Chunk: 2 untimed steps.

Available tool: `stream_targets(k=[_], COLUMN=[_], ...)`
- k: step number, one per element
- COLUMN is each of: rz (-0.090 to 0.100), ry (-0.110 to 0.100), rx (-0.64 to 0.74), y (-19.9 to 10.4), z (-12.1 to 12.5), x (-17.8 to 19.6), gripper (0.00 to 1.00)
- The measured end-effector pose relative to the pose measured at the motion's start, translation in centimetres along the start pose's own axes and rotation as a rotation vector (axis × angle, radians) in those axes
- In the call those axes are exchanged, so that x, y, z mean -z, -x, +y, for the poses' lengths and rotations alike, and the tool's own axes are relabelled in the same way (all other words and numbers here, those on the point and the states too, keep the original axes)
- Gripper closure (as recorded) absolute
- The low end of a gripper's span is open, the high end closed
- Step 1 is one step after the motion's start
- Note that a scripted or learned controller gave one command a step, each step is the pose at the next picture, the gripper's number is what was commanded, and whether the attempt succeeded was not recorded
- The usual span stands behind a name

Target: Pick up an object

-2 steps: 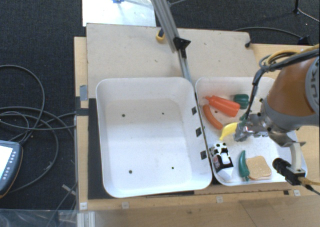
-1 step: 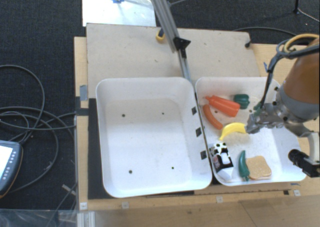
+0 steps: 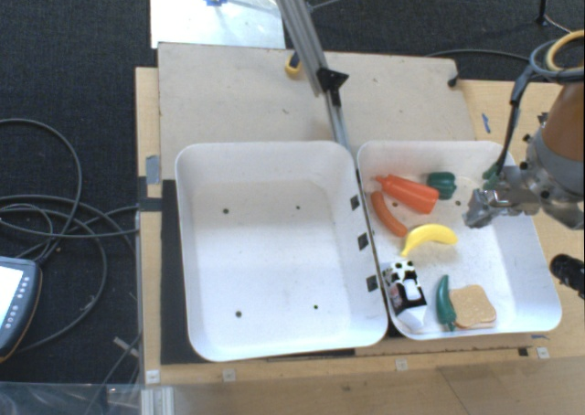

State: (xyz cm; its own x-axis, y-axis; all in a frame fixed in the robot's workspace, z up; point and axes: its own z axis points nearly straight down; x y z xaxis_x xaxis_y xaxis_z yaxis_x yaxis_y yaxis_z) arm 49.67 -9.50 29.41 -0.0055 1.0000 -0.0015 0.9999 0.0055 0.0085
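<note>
My gripper (image 3: pixel 479 210) hangs over the right bin (image 3: pixel 548 299), can't tell its state; banana (image 3: pixel 429 238), carrot (image 3: pixel 409 191), bread (image 3: pixel 473 306) inside.

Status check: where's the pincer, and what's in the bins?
Pincer over right bin, nothing seen in it. Banana lies nearest, apart from it; carrot and bread slice also in that bin. Nothing blocking the banana.

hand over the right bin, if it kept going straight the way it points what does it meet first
The hand points toward the view's left, low over the right bin. Going straight on, it would probably meet the banana first, or the carrot if it runs higher; depth is unclear from this single view.
</note>
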Motion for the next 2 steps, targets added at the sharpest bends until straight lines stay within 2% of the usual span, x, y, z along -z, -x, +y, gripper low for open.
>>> stream_targets(k=[2], rz=[0.003], ry=[-0.006], rx=[0.005], y=[-9.5], z=[1.9], x=[-0.8], gripper=[1.0])
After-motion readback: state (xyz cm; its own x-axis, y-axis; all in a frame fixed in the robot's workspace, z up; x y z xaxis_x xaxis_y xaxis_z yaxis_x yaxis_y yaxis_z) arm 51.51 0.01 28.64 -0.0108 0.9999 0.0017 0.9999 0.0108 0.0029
